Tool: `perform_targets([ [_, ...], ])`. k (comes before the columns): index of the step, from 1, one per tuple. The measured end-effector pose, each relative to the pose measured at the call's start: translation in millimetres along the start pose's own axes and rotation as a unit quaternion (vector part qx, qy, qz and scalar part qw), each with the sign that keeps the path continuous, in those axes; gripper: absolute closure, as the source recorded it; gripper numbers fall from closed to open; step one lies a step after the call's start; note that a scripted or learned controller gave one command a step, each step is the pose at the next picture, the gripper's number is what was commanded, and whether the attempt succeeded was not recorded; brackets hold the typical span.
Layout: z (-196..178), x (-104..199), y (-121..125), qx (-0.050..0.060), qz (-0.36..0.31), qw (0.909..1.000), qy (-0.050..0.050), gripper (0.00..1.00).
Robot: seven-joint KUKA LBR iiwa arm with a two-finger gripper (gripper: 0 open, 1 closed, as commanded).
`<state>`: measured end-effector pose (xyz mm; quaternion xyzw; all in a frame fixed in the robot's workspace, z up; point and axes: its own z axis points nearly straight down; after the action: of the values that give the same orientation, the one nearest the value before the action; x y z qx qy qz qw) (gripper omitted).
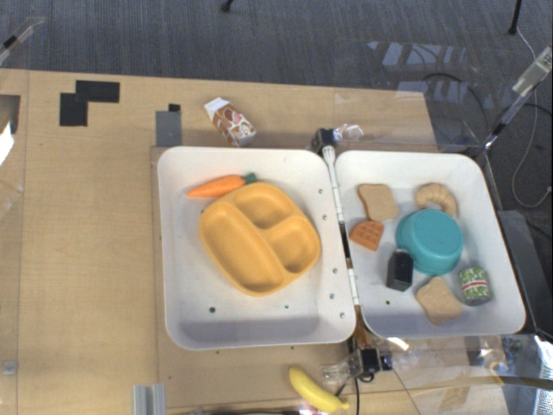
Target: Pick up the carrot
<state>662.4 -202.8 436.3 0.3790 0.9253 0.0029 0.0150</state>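
An orange carrot (pixel 218 186) with a small green top lies in the left white bin (pixel 181 301), near its far edge. It rests just beyond the upper left rim of a yellow divided plate (pixel 257 237), touching or nearly touching it.
The right bin (pixel 497 232) holds a teal bowl (pixel 429 241), two toast slices (pixel 378 201) (pixel 439 298), a waffle piece (pixel 366 234), a bagel (pixel 436 198), a black block (pixel 400 269) and a small can (pixel 473 284). A banana (pixel 315 392) and a snack packet (pixel 230 120) lie on the bench outside.
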Motion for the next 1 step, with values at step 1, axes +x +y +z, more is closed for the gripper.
perform_targets([
  [1, 0.6, 0.1, 0.1, 0.000, 0.000, 1.0000, 0.000, 0.00],
])
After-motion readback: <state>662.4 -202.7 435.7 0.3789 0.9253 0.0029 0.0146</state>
